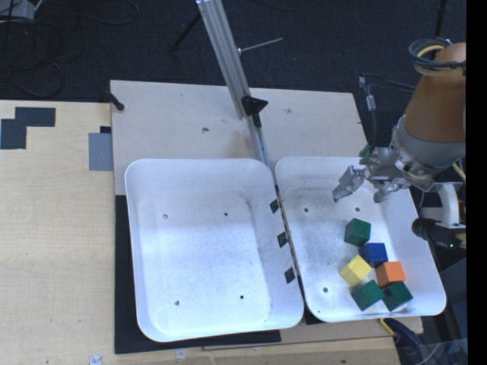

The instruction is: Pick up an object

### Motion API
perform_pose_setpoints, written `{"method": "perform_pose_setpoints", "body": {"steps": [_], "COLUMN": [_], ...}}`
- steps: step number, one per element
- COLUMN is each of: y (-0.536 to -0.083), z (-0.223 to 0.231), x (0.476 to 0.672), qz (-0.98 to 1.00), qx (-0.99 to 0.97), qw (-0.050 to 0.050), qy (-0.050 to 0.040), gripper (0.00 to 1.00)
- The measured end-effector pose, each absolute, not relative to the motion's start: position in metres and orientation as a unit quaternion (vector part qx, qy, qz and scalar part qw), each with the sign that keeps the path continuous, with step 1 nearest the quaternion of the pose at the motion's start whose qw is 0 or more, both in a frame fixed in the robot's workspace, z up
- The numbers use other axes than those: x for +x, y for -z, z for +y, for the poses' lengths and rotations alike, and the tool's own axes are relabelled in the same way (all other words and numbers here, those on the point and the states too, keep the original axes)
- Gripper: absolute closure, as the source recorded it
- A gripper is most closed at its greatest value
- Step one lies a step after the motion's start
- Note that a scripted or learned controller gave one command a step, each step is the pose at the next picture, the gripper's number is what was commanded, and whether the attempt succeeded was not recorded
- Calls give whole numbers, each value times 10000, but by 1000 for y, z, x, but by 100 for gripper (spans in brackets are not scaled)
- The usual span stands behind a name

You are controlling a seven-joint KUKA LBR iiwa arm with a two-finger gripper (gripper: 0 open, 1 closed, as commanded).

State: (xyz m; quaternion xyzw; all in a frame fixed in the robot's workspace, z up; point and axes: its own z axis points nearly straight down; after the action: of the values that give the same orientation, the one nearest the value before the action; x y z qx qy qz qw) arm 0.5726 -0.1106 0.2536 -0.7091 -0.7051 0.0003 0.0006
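Several small blocks lie in the near right part of the right bin (312,166): a dark green block (358,232), a blue block (374,253), a yellow block (354,270), an orange block (390,272) and two more green blocks (367,295) at the front. My gripper (358,195) hangs over the far part of this bin, just beyond the dark green block. Its fingers are open, with nothing between them.
The left bin (137,181) sits beside the right one, with black clips (282,238) along their shared edge. A slanted aluminium rail (228,59) rises behind the bins. The arm's orange band (437,97) fills the right side.
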Motion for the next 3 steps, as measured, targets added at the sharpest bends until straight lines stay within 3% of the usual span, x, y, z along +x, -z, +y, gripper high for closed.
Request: {"method": "perform_pose_setpoints", "body": {"steps": [1, 2, 3], "y": [-208, -91, -101], "z": [-178, -193, -194], "x": [553, 553, 552], "qz": [-7047, -7067, -7053], "qx": [-7095, -7075, -7089], "qw": [27, -1, 5], "qy": [-31, 6, 4], "gripper": [0, 0, 100]}}
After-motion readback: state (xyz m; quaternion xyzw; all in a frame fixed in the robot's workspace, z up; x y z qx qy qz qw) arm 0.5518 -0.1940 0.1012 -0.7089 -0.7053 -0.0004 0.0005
